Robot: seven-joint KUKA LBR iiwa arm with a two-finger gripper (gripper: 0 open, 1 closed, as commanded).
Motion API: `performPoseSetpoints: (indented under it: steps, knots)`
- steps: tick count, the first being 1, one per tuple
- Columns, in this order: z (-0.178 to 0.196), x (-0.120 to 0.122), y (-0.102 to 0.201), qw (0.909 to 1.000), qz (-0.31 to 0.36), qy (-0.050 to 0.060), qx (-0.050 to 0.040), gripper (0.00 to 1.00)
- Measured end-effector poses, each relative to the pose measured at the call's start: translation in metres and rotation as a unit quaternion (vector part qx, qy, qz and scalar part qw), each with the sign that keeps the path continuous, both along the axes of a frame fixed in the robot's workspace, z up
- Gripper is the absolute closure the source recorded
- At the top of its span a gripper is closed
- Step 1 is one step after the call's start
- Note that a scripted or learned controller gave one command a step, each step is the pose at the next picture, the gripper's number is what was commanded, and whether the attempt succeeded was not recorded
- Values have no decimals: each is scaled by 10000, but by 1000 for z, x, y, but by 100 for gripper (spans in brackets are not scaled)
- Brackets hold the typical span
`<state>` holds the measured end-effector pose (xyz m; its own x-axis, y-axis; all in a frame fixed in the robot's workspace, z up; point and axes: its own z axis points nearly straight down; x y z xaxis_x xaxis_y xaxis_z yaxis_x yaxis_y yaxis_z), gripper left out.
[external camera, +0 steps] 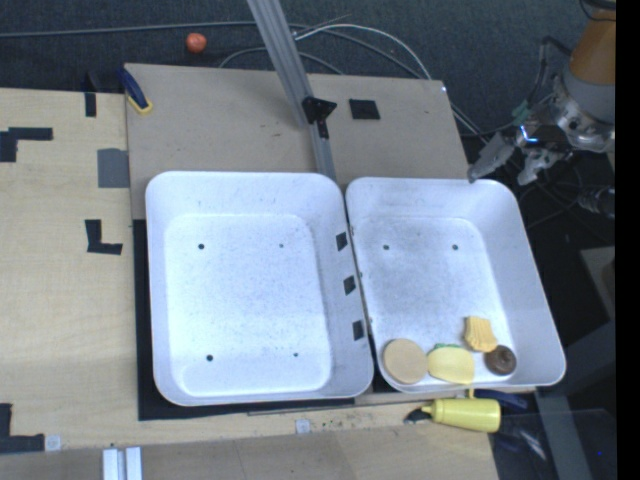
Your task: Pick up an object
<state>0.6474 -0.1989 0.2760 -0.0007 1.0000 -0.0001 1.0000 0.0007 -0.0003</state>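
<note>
Two shallow white bins sat side by side at the centre of the frame when we inspected. At the far upper left we noted a small orange ball on the dark floor beyond the bench, and a blue-and-yellow clip at the board's corner. We found nothing lying in the left bin.

Moving right, we recorded all candidate objects crowded into the lower right corner of the right bin: a flat tan disc, touching a pale yellow rounded piece, then a small yellow-orange wedge just above a dark brown ring. A yellow bottle-like item lay outside the bin, just below its front rim.

We judged these pieces to be light toy foods, probably stiff plastic, smooth and liable to slip. The disc lay too flat for a side grip. The wedge looked the best prospect, to be taken across its narrow sides from above, though the bin wall close by leaves little room.

At the upper right of the frame the gripper hung beyond the right bin's far corner, well apart from the objects. Its fingers appeared spread, with nothing between them.
</note>
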Motion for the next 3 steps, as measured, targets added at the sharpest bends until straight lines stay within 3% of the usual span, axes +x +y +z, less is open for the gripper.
performPoseSetpoints:
  steps: [1, 2, 3]
  knots:
    - [43, -63, 60, 10000, 17, -28, 2, 0]
    - [6, -85, 144, 10000, 30, 13, 8, 0]
    - [98, -69, 149, 10000, 2, -29, 1, 0]
